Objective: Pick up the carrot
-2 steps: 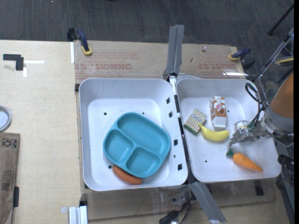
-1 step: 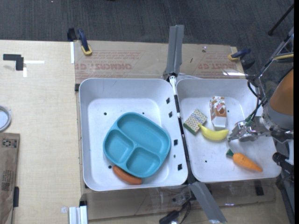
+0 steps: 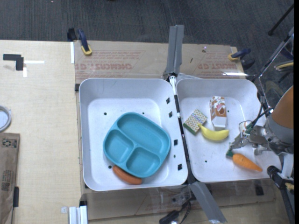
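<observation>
In the right bin (image 3: pixel 250 90), the carrot (image 3: pixel 246 162) lies near the front right corner, the hand (image 3: pixel 243 141) just above its green end. A banana (image 3: pixel 214 134) lies nearby.

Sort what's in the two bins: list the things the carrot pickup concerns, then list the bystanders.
Concerned:
carrot, lower right of the right bin
tool, just above the carrot

Bystanders:
banana
small carton
patterned sponge
blue divided plate, left bin
sausage beside the plate's near edge

Wooden bench (image 3: pixel 37 101) bearing two white bins (image 3: pixel 88 125) (side by side).
</observation>
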